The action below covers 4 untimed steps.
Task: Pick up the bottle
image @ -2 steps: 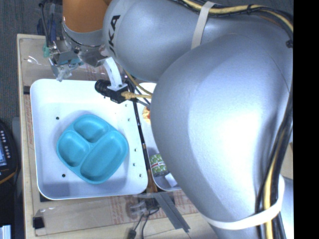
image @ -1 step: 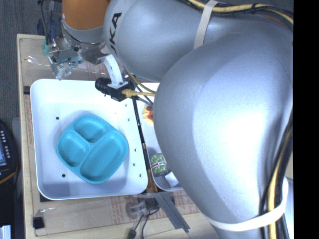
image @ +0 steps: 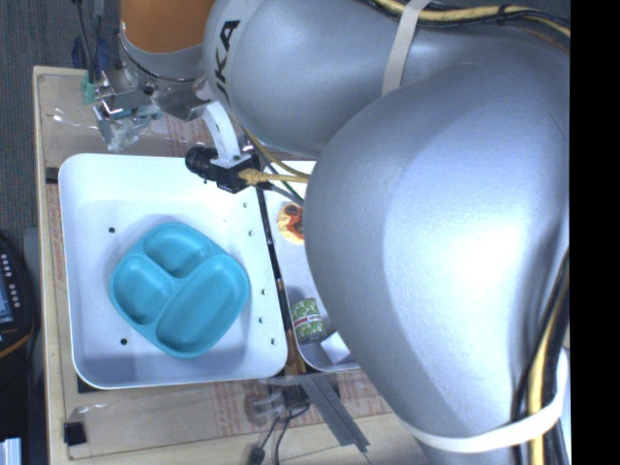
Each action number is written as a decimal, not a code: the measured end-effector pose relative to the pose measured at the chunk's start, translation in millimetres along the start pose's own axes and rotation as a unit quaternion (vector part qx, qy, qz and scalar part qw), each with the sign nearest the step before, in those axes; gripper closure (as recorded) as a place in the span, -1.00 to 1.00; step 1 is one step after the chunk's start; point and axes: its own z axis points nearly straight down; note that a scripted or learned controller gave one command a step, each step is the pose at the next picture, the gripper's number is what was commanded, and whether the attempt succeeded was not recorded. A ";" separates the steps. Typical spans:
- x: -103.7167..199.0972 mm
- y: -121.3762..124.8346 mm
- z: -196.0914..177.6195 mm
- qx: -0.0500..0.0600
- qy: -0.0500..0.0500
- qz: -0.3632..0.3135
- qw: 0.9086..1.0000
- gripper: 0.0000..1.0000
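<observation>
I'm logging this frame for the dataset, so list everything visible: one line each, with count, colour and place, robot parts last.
divided plate: one, blue, three compartments, lying in the left bin
left bin: one, white, shallow, on the bench's left half
right bin: one, white, mostly covered by the arm, only its left edge showing
green-patterned item: one, green and white, in the right bin near its left wall; too hidden to identify
orange-and-red item: one, at the right bin's far left corner, partly hidden
bench: one, tan, under both bins
arm: one, grey with an orange band, covering the right side of the view
hand: one, metal, above the bench beyond the left bin's far edge
</observation>
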 end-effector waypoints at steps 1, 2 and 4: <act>-6.8 -0.8 66.2 0.002 -0.001 0.159 0.987 1.00; -1.7 1.1 37.0 -0.001 -0.001 0.105 0.995 1.00; -5.7 -0.5 72.6 0.002 -0.001 0.197 0.980 1.00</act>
